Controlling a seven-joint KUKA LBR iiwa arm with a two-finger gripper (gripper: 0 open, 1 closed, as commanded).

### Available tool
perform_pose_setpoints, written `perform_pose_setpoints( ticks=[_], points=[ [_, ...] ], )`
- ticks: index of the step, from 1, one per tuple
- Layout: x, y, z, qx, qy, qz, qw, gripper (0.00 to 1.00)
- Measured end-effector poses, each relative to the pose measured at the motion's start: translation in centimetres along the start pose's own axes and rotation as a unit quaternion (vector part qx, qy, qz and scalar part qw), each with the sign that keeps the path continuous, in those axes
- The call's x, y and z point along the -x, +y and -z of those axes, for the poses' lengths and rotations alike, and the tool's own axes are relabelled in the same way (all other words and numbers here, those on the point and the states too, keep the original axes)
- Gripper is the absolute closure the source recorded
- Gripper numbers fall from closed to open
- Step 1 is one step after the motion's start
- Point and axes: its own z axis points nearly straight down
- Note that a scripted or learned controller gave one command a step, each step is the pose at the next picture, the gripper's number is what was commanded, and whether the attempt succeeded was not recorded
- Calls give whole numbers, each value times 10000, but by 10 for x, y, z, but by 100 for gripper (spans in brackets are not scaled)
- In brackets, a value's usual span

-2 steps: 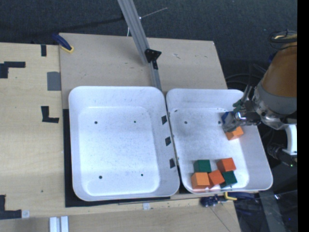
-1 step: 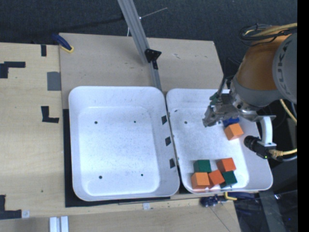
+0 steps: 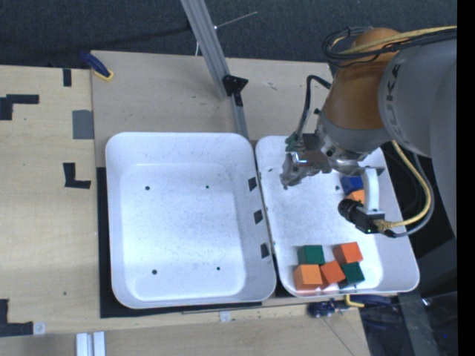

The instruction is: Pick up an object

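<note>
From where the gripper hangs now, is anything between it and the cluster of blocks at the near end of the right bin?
Nothing visible does. The gripper hangs over the far left part of the right bin, and bare white floor runs from there to the orange and green blocks at the near end.

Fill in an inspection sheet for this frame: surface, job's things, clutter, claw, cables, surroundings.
Surface: bench bears left bin and right bin side by side.
Job's things: orange and green blocks clustered at the right bin's near end; a blue block and another orange one partly hidden under the arm.
Clutter: nothing seen.
Claw: claw over the right bin's far left part, nothing seen between its fingers.
Cables: yellow cable loops beside the wrist.
Surroundings: metal pole crosses the bench; black tape marks at left.
</note>
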Motion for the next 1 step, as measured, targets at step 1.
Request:
perform_pose_setpoints(
  ticks=[1],
  points=[
    [-44,23,5,3,1,-7,10000,100]
  ],
)
